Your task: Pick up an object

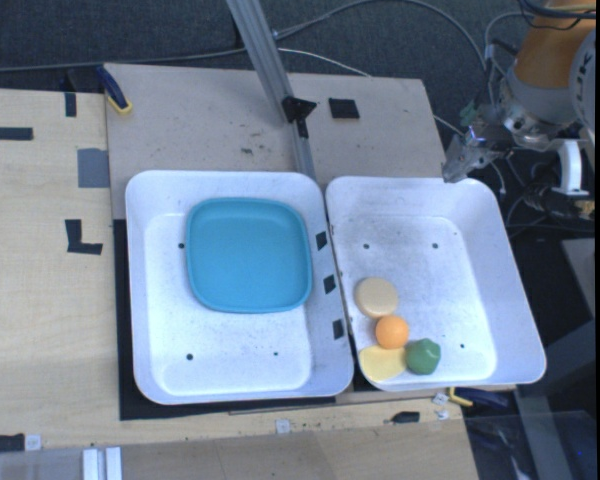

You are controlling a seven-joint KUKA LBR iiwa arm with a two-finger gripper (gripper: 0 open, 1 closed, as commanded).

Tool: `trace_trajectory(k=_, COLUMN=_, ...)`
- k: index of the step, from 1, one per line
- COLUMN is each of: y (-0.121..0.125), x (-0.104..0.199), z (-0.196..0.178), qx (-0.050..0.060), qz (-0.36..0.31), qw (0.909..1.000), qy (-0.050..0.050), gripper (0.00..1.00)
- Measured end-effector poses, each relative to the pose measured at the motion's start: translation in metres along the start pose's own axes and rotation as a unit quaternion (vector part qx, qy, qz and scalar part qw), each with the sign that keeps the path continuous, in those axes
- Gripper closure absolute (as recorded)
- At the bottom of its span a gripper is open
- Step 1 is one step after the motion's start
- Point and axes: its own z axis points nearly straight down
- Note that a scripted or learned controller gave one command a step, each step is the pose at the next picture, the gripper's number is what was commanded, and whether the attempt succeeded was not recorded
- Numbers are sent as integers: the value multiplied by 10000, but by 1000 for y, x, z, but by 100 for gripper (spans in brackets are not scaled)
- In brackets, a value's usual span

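We cannot tell the gripper's [464, 158] state; four pieces crowd the right bin's [500, 233] six o'clock corner, so we risk nudging neighbours.

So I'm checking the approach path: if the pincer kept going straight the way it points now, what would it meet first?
Probably the right bin's far rim: the pincer points down-left just above that corner. Depth is unclear from this slant.
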Motion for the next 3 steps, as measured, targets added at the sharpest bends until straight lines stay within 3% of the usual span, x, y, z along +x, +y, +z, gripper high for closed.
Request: trace_trajectory(k=3, y=-58, x=147, z=10, qx=6, qz=-14, qw=10000, qy=6, gripper=100)
